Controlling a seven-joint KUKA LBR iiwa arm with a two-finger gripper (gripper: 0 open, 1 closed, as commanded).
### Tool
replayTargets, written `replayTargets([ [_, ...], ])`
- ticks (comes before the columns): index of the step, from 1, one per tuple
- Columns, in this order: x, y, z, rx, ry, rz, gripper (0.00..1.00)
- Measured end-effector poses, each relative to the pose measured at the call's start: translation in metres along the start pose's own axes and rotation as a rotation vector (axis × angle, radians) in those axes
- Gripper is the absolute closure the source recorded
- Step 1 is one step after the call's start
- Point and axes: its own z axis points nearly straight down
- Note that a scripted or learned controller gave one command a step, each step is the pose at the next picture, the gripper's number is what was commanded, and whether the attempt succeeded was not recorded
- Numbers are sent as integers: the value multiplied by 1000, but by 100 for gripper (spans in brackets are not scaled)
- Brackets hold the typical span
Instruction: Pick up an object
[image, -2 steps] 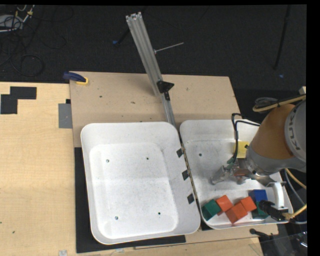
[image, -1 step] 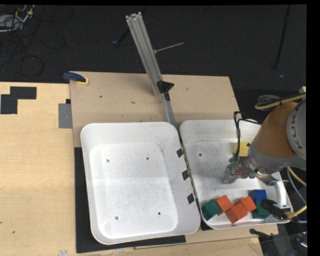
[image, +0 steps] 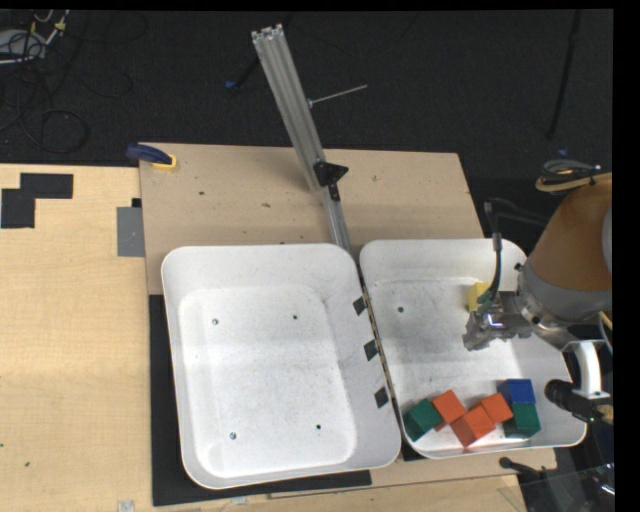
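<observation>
Bins come first: the left bin (image: 265, 360) and the right bin (image: 430, 310) sit side by side on the bench, and every candidate lies in the right bin. The arm (image: 572, 250) reaches over that bin's right wall, its gripper (image: 483, 332) low over the floor at mid-bin. The blocks (image: 478, 412) huddle along the near wall, below and slightly right of the gripper, well apart from it: orange, green and blue cubes packed touching. A small yellow piece (image: 478, 294) sits just above the gripper, far closer. Nothing visible sits in the gripper; how far it is spread cannot be told.
</observation>
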Motion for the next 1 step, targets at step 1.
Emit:
replayTargets([
  [1,1,-2,-62,-1,-1,0,100],
])
